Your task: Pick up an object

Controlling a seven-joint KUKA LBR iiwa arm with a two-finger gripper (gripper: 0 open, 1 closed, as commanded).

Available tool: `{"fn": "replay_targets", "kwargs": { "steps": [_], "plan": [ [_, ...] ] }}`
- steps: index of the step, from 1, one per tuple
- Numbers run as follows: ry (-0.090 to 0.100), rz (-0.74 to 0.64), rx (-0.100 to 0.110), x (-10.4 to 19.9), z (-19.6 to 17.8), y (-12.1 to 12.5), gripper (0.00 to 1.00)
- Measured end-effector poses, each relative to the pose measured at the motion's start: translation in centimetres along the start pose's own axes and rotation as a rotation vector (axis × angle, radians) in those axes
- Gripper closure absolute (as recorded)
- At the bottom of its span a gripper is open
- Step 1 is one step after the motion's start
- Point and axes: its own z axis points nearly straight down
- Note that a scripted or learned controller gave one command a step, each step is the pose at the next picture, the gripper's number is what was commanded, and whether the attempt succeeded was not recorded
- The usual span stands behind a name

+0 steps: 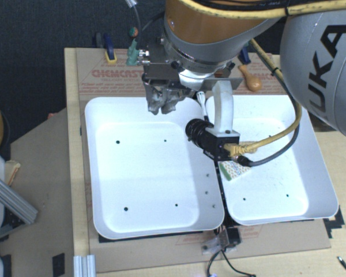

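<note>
**Claw over the far edge of the left bin, small patterned piece off to its right**

From my seat I see one candidate to pick: a small flat piece with a light, green-speckled pattern, lying in the right bin just beside the ridge where the two bins meet. Part of it is covered by the black camera unit that hangs off the arm's wrist, so I only get one corner of it and cannot make out its full shape. It sits to the right of the claw and nearer to me, well apart from it.

The claw hangs over the far rim of the left bin, close to that bin's back right corner. It is grey metal, seen from above and partly shadowed by the wrist. I cannot tell how far its jaws are parted, and I see nothing between them. Whether it touches the bin rim I also cannot tell.

A yellowish cable loops from the camera unit out over the right bin and up to the arm. Beyond the claw, on the table, lie a wooden-handled tool and a blue clamp.
</note>
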Motion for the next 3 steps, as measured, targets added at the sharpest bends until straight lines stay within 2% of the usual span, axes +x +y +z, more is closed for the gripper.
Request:
{"fn": "replay_targets", "kwargs": {
  "steps": [1,2,3],
  "plan": [
    [-0.008,0.016,0.009,-0.9,13.9,4.1,1.00],
    [-0.001,0.015,-0.003,-3.1,11.2,1.7,1.00],
    [0.008,0.009,-0.024,-1.2,-8.7,0.7,1.00]
  ]
}}
